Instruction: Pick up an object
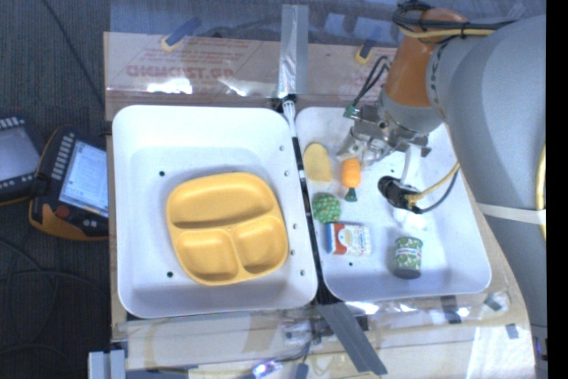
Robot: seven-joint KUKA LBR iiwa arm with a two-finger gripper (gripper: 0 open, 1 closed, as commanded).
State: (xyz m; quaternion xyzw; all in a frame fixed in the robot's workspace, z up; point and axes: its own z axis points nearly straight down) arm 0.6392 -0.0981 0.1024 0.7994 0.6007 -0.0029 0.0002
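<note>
In the right bin (461, 217) lie a pale yellow lemon-like piece (317, 161), an orange carrot (351, 174) with a green tip, a green broccoli head (326, 207), a red and white carton (346, 238) and a green can (407, 256). My gripper (362, 146) hangs low in the far part of this bin, right over the upper end of the carrot and just right of the yellow piece. The arm's orange band (410, 75) rises behind it. The gripper's body hides where it meets the carrot.
The left bin (142, 191) holds a yellow divided plate (227, 225). A black cable loop (401, 191) hangs off the wrist between the carrot and the can. The divider wall (302, 191) runs between the bins, close to the yellow piece and the broccoli.
</note>
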